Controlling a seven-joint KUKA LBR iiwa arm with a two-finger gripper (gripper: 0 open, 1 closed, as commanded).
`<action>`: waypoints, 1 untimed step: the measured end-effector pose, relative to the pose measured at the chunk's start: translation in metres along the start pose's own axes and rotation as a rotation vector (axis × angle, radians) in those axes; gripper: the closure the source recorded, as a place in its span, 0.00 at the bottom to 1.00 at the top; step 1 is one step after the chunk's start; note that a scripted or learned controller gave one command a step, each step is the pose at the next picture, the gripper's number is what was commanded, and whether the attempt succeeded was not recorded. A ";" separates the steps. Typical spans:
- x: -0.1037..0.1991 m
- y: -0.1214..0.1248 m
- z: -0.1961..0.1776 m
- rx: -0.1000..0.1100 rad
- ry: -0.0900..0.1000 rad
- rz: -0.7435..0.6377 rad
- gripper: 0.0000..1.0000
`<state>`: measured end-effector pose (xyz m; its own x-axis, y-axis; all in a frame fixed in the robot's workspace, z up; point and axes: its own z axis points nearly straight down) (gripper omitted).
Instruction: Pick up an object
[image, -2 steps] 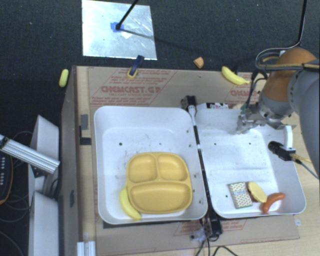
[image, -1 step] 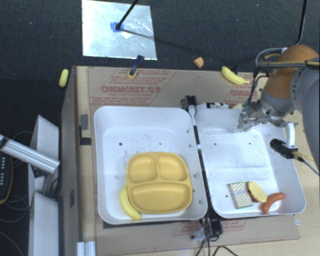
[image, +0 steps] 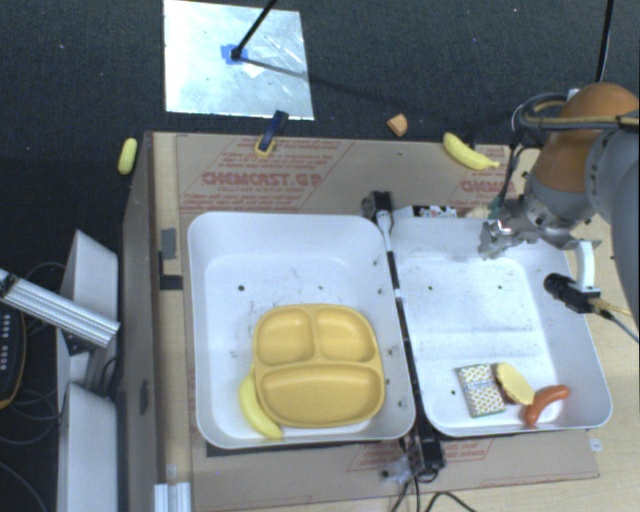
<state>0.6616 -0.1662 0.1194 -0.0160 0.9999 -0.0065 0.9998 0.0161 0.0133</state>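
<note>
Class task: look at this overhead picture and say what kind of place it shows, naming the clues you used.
Probably a robotics lab test bench, not a kitchen. The clues: a grey robot arm reaching over two white bins, toy food such as a plastic banana beside a yellow divided plate, and loose cables on the dark carpet.

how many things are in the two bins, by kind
yellow divided plate: 1
banana: 1
patterned card or packet: 1
yellow slice: 1
sausage: 1
total: 5
</note>
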 end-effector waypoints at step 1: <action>0.000 0.001 -0.011 -0.004 -0.002 -0.003 1.00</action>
<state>0.6627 -0.1664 0.1309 -0.0192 0.9998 -0.0083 0.9997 0.0194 0.0171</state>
